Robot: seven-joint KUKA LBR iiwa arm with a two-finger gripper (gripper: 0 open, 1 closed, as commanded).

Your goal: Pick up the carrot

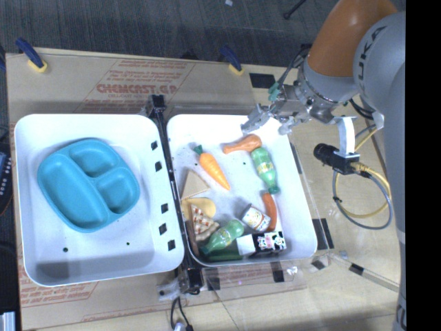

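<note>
A: Overhead, tabletop w/ two bins: the grey KUKA arm's two-finger tool (265, 118) hangs over the far rim of the right-hand shallow white bin (298, 185), fingers spread a little, nothing betw. them. Where's your target?

B: The small orange toy carrot w/ green top (212, 169) lies in the far-left part of that bin, green end toward the far wall, tip pointing to the near right. It sits apart from the tool, which is closer to the tan-orange plastic chicken drumstick (243, 144).

A: So how do you do this step well?

B: You'd want to shift the tool left and nearer, past the drumstick, then turn the wrist so the fingers close across the carrot's narrow width, not along it. Aim at the thick upper half; the tip prob. slips. Watch the pale wedge of toy cheese (193, 184) just beside the carrot, near-left: a finger landing there could nudge both.

A: Rest of the bin?

B: Green plastic bottle (264, 169) right of the carrot, a small red-orange sausage-like piece (269, 209) beyond it, a toy pizza slice (202, 218), a second dark-green bottle (224, 240) and a black-and-white carton (269, 242) crowd the near end.

A: And the left bin?

B: The left-hand white bin (41, 267) holds one blue divided plastic plate (88, 183), nothing on it.
</note>
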